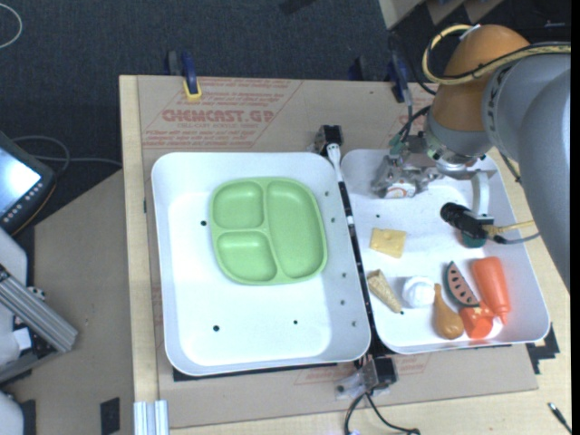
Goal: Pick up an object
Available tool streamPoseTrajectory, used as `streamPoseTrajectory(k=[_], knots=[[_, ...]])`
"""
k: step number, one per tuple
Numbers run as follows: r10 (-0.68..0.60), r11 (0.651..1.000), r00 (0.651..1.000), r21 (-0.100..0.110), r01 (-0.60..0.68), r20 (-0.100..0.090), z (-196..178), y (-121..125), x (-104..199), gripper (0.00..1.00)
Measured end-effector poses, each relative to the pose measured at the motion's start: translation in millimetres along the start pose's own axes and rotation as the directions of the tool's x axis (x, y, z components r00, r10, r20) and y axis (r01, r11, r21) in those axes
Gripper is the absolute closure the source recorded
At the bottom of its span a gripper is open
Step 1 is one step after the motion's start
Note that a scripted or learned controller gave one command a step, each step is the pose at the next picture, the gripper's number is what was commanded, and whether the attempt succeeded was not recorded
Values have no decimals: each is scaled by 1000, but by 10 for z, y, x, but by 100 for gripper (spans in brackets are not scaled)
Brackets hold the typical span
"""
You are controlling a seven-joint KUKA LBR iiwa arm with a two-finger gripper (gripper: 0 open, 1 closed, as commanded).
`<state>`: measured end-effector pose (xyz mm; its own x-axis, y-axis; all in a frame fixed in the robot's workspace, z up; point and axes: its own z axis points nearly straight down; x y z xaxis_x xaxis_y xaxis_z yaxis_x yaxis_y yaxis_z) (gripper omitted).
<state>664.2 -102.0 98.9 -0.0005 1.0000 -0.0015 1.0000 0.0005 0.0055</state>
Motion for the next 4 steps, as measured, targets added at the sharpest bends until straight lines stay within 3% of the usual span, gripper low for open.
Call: streamPoseTrajectory(k=[2,3,4], knots=[[0,1000,1000,-4,0,1,-1214,130,-68,100],[0,1000,1000,1,0,0,-1266,137,-66,100],[1,1000,1000,10,-1,-3,-1356,-322,107,100]])
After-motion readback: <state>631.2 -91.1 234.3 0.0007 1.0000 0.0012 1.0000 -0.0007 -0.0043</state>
